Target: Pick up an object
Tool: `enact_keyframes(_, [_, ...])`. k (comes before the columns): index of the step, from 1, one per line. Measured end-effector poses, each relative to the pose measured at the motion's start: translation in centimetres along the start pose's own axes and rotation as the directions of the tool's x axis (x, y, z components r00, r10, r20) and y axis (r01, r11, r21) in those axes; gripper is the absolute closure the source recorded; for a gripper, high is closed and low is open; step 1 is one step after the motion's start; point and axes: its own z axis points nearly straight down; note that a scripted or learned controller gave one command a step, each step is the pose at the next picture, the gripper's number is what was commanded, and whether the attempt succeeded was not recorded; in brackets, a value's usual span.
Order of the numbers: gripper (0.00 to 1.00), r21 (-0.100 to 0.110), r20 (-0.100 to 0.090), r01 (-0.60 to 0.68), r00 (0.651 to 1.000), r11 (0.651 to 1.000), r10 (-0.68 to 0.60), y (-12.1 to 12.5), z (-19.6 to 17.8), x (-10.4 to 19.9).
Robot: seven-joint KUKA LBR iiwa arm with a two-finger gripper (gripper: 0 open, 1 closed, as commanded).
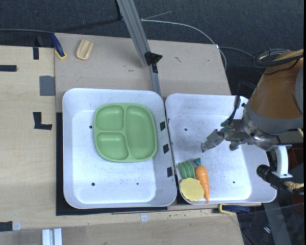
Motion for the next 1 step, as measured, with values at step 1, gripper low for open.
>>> enact_keyframes(1, [0.0,0.0,0.0,-0.001,1.0,1.0,0.001,0.0,0.0,0.0])
